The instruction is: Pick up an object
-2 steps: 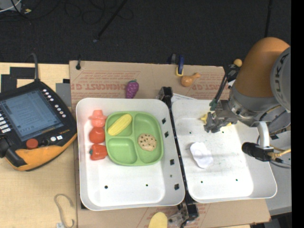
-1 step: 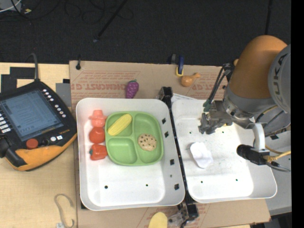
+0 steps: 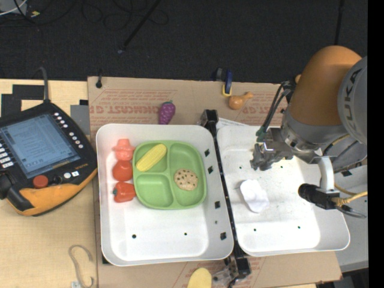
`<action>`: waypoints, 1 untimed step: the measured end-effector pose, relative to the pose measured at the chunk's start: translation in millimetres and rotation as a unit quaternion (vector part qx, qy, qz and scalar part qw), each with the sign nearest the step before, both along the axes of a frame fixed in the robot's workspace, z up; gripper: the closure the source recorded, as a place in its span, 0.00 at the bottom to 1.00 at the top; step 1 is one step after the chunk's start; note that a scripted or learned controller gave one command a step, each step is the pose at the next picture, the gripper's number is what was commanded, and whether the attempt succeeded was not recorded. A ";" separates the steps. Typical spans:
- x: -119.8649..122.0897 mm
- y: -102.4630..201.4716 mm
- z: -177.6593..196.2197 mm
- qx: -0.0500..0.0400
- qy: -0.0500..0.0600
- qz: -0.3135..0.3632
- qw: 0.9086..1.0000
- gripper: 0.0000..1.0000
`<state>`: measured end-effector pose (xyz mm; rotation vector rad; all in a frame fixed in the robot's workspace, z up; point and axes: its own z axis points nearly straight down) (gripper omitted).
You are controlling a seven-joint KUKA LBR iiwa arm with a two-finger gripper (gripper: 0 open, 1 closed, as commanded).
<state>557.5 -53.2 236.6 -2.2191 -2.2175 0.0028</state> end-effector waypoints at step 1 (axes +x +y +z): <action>4.0 1.4 -0.8 -0.001 -0.001 0.000 1.000 1.00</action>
